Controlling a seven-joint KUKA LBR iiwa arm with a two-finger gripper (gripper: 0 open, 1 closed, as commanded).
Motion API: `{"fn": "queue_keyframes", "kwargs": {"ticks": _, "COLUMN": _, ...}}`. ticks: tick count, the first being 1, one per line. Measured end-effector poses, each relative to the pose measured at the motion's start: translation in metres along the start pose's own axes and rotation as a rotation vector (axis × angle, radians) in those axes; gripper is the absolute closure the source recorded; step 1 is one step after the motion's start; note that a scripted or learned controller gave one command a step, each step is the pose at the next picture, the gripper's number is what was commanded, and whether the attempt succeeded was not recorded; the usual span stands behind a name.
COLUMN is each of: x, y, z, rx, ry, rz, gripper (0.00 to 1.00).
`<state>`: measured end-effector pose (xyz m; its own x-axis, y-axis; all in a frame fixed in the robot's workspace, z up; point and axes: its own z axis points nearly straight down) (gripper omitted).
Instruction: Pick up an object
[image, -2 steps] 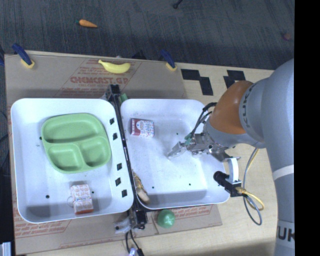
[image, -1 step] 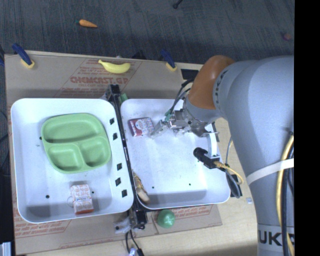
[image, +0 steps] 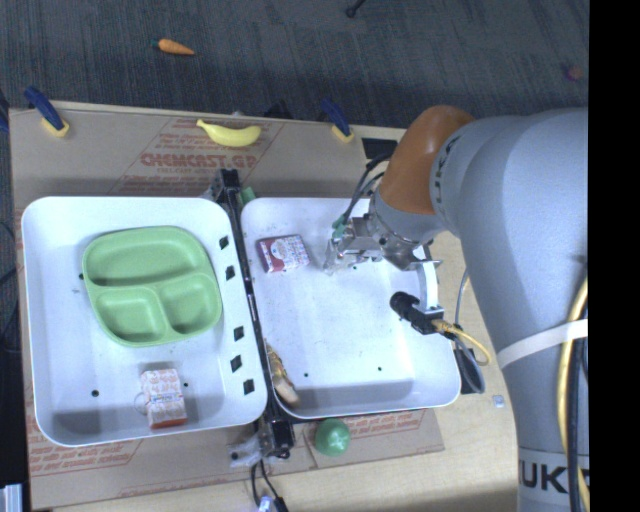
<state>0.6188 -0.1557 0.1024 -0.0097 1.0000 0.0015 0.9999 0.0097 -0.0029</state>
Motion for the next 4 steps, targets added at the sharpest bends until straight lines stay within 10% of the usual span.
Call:
{"fn": "queue_keyframes", "kwargs": {"ticks": 1, "x": -0.031, "y": -0.065, "z": -0.155, "rx": -0.005, "ry": -0.003, "rz": 0.006, "gripper": 1.00}}
{"fn": "queue_keyframes", "kwargs": {"ticks": 2, "x": -0.054, "y": -0.034, "z": 0.000, "rx": 0.006, "ry": 0.001, "rz": 0.005, "gripper": 1.00}}
{"fn": "queue_keyframes", "kwargs": {"ticks": 3, "x": -0.054, "y": -0.032, "z": -0.003, "rx": 0.000, "ry": -0.001, "rz": 0.004, "gripper": 0.00}}
{"fn": "queue_keyframes", "kwargs": {"ticks": 4, "x": -0.055, "y": -0.031, "z": -0.009, "rx": -0.002, "ry": -0.001, "rz": 0.005, "gripper": 0.00}}
